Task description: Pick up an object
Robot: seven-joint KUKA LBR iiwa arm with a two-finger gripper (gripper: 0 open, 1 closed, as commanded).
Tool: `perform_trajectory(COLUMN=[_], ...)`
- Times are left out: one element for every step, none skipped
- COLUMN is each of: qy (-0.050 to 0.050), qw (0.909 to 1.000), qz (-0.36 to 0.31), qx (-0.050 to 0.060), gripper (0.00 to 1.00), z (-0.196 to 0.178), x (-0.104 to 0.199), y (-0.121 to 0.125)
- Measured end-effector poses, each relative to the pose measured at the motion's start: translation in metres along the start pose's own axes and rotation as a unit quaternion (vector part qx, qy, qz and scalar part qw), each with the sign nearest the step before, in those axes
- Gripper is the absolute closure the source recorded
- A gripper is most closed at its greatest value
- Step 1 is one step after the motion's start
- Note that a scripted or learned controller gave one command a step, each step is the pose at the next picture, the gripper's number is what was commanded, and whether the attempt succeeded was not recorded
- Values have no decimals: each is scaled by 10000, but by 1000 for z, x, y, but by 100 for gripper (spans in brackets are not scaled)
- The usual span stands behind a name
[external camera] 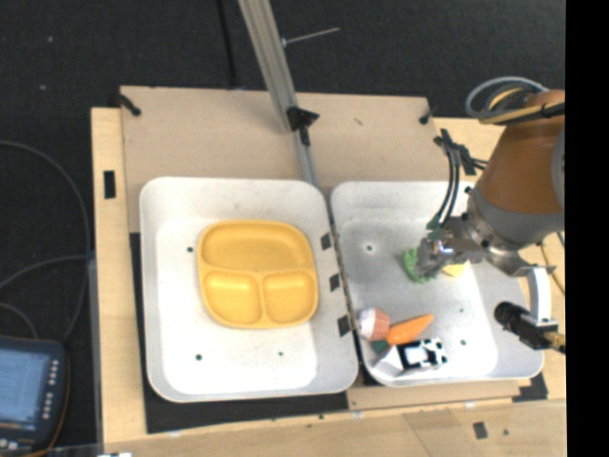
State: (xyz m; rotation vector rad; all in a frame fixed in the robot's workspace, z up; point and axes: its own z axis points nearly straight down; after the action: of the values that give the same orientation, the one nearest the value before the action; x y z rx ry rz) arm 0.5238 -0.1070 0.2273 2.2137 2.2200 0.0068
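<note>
Reaching in over the right white bin, the hand was down low near the bin's middle. Whether it was clenched or released could not be told. A green object lay just beside the hand on its near-left side, and a yellow object just beside it on the other side; contact with either could not be confirmed. Well below the hand, near the bin's front wall, lay an orange carrot-shaped item and a black-and-white item. Far left of the hand, the left white bin carried a yellow divided tray. Both bins rested on the counter.
</note>
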Motion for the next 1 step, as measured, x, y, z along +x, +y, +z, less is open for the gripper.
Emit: perform_trajectory(qy=[-3], qw=[10000], qz=[-4], qx=[-3], gripper=[100], z=[-52], x=[-1], y=[3])
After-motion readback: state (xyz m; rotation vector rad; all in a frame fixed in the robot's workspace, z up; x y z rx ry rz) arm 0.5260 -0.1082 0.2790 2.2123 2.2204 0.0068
